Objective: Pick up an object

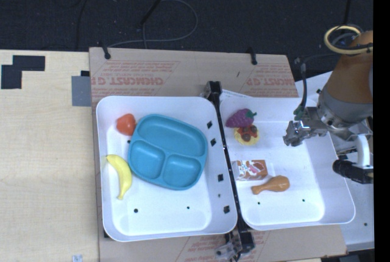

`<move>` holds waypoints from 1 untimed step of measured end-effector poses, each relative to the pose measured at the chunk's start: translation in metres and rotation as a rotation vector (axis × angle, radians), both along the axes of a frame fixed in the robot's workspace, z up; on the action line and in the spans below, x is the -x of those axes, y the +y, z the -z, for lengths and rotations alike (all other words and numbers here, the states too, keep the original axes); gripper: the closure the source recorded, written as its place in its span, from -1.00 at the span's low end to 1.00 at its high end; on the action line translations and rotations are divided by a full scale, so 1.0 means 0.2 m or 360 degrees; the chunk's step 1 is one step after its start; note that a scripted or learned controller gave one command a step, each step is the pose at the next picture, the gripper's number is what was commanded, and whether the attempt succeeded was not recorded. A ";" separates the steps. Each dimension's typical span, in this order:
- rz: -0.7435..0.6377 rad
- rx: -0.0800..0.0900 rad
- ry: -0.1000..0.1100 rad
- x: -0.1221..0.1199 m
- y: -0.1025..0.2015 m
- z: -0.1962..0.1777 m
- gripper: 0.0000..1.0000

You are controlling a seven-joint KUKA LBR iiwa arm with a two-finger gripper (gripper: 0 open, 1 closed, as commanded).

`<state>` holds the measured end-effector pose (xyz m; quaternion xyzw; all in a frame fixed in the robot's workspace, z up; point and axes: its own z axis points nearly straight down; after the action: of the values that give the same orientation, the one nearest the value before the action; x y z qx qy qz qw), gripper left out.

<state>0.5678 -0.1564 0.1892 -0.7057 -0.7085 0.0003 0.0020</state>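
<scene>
Approach step: the gripper hovers at the frame's right; I cannot tell how its jaws stand. The nearest pick, the purple plastic grape bunch, lies centre-frame; next, descend over it.

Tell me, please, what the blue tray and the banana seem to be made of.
The blue tray looks like moulded plastic with a matte to slightly satin finish: one even colour and rounded compartment walls. The banana is probably a plastic toy: uniform yellow, smooth, with no spots, though the view is too coarse to be sure.
</scene>
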 end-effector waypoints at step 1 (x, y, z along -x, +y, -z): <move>0.0001 0.0000 0.0002 0.01 0.28 0.02 1.00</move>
<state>0.5664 -0.1007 0.1859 -0.7059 -0.7083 0.0006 0.0023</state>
